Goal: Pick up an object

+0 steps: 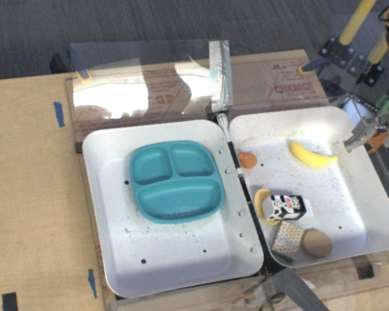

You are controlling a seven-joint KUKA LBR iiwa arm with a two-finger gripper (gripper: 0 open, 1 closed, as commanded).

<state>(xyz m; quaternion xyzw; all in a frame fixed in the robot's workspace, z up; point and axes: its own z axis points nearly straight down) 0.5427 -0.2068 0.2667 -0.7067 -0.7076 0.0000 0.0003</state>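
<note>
Right bin [373, 231] holds five loose things. Banana [312, 154], yellow and curved, lies toward 12 o'clock. One small orange piece [248, 159] at 10 o'clock by the dividing wall. One black-and-white carton [286, 207] near centre, touching a yellow curved item [260, 201] partly tucked under it, hard to identify. One brown round object [316, 242] at 6 o'clock, beside a pale speckled packet [286, 237].

Left bin [115, 252]: one teal divided plate [176, 180], three compartments.

Pincer [368, 135] at 3 o'clock over the right bin's rim, blurred and cluttered; cannot tell whether clenched or released.
</note>
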